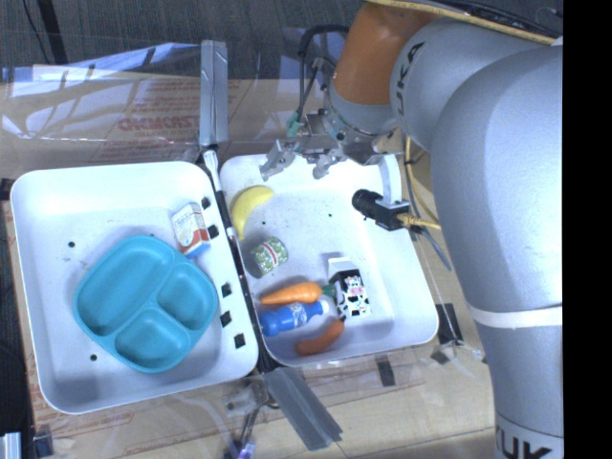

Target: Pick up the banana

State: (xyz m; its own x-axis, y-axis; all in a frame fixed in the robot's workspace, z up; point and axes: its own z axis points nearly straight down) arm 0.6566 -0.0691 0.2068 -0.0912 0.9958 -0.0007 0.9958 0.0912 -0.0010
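The yellow banana (pixel 249 204) lies in the right bin (pixel 406 290), against its left wall near the far corner. My gripper (pixel 300 163) hangs over the bin's far edge, up and to the right of the banana and apart from it. Its two grey fingers (pixel 274 161) are spread open with nothing between them.
The right bin also holds a green-labelled can (pixel 267 254), a carrot (pixel 292 293), a blue bottle (pixel 292 317), a sausage (pixel 318 338) and a cow-print milk carton (pixel 348 293). The left bin (pixel 57 199) holds a blue divided plate (pixel 145 300) and a small carton (pixel 189 228).
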